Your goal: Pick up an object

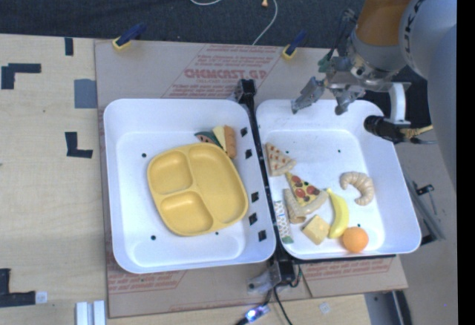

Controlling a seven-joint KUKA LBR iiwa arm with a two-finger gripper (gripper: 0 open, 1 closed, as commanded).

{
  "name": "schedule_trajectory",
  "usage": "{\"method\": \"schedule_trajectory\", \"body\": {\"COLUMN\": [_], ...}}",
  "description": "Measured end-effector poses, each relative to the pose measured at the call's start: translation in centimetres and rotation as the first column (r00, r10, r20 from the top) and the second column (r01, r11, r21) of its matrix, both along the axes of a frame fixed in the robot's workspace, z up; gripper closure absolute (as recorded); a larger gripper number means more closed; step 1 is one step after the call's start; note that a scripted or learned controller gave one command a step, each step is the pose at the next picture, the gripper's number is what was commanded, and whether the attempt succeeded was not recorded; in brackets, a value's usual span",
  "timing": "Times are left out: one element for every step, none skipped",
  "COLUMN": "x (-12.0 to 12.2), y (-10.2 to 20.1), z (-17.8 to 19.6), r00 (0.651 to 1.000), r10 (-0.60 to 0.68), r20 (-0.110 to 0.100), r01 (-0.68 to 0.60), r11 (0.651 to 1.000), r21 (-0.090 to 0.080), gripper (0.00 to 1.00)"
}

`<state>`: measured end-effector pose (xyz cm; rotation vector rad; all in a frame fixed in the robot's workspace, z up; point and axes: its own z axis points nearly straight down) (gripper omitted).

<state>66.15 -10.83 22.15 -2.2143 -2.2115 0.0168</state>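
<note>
Your desk (pixel 44 168) carries a cardboard sheet (pixel 215 75) at frame centre, and on it two white bins side by side. Left bin (pixel 122 190), centre-left: one yellow divided tray (pixel 197 188), with a small sandwich-like toy (pixel 223 139) just beyond the tray's upper right corner. Right bin (pixel 386 168), centre-right: your candidate objects are gathered in its lower half. Listed there: a pizza slice (pixel 304 192) at the middle; a waffle wedge (pixel 279 159) up and left of it; a croissant (pixel 358 187) toward the right wall; a banana (pixel 338 213) just below and right of the pizza; a cheese block (pixel 315 229) beside the banana's lower end; an orange (pixel 355 240) at the lower right corner. The arm (pixel 401 4) enters at the upper right of the frame. Your hand (pixel 325 99) hangs over the right bin's upper rim, fingers spread apart, nothing between them, well apart from the toys.
</note>
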Motion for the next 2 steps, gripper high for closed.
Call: {"method": "schedule_trajectory", "body": {"x": [0.2,0.3], "y": [0.0,0.0], "z": [0.9,-3.4], "r00": [1.000,1.000], "r10": [0.003,0.003], "r20": [0.015,0.011], "r01": [-0.003,-0.003], "r11": [1.000,1.000], "r21": [-0.001,-0.002], "gripper": [0.00,0.00]}}
